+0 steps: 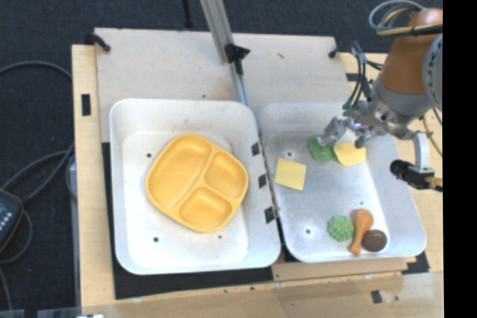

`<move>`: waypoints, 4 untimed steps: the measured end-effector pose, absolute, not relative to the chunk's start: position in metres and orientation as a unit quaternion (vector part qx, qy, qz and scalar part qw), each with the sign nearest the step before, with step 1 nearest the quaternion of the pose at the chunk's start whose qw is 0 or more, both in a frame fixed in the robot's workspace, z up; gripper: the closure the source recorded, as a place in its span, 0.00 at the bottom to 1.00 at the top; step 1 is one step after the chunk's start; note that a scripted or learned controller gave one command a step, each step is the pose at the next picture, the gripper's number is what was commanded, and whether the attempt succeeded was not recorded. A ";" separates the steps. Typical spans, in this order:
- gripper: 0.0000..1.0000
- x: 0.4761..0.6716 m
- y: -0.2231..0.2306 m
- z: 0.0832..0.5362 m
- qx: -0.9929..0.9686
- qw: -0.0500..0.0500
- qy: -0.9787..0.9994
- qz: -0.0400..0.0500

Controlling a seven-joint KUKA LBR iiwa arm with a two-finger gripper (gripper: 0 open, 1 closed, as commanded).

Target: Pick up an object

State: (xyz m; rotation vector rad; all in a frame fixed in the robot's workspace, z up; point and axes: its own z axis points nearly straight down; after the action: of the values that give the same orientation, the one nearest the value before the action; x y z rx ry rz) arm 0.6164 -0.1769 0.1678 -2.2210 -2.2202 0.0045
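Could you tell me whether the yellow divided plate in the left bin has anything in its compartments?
Empty. The yellow divided plate lies flat in the left bin, and all three compartments show only bare yellow surface.

The gripper [344,132] hangs over the far part of the right bin [298,123]. Just below it in the view lie a small leafy piece [321,151] and a wedge [349,153], touching each other. Left of the gripper and nearer the camera lies a flat square [291,174]. Well below it, at the bin's near edge, a bumpy lump [340,228], a drumstick [360,227] and a round piece [374,240] cluster together. Far to its left, the left bin [134,123] holds a compartment plate [197,181].
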 end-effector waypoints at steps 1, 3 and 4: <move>0.00 0.609 -0.178 0.123 -0.707 0.001 -0.707 0.002; 1.00 0.613 -0.171 0.192 -0.706 -0.003 -0.708 -0.002; 1.00 0.614 -0.173 0.238 -0.706 -0.003 -0.708 -0.001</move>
State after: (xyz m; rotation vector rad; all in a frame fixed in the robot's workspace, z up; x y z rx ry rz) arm 0.6140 -0.1728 0.2377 -2.2232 -2.2289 -0.0043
